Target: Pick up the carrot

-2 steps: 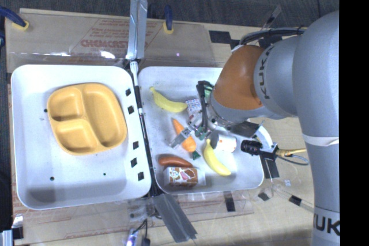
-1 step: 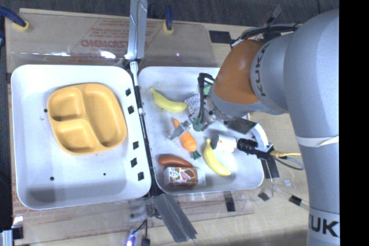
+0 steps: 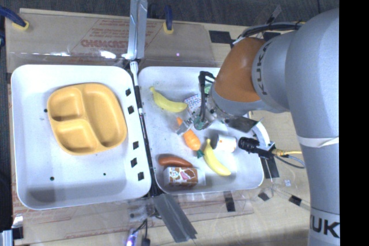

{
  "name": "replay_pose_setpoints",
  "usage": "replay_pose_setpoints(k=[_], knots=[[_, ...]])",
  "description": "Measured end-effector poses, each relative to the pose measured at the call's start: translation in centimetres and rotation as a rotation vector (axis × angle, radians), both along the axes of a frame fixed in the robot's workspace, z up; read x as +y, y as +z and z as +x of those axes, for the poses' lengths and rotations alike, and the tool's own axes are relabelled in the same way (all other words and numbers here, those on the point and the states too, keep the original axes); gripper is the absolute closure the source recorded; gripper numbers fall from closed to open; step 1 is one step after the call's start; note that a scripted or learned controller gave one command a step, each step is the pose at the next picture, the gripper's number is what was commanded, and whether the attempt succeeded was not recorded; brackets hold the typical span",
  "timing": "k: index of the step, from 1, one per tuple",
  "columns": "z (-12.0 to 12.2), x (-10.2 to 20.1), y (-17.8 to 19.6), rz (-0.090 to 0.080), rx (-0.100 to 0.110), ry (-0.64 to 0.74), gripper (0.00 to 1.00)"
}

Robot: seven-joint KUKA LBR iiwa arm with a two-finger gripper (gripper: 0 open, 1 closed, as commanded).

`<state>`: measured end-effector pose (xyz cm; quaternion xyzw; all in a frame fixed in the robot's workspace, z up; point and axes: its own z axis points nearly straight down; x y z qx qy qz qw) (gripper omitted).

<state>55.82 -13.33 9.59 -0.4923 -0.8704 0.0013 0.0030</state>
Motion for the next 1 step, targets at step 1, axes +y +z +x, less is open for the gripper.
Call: replay_pose_setpoints(k=[1], knots=[[0.57,-0.91,11.02,-0.001,-0.005,-0.059,1.0]])
